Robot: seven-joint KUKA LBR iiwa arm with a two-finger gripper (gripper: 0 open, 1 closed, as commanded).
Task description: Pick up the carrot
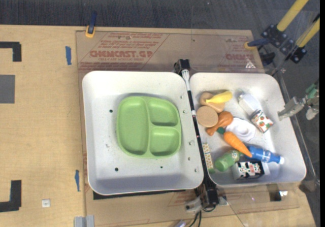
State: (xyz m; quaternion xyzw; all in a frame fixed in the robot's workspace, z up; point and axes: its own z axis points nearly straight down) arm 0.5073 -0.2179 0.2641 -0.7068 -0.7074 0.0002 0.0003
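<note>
The carrot (236, 142) is orange with a short green top. It lies at a slant in the middle of the right bin (289, 139), its tip pointing to the lower right. It rests against a white piece (245, 128) and a blue bottle (265, 156). A grey metal part that looks like my gripper (298, 106) pokes in at the right edge, just outside the right bin's rim. It is well to the right of the carrot and touches nothing.
Several toys crowd the carrot: a yellow piece (220, 99), a brown disc (206, 116), a white bottle (249, 103), a small carton (262, 122), a green toy (226, 161) and a black-and-white carton (249, 169). A green divided plate (149, 126) lies in the left bin (96, 119).
</note>
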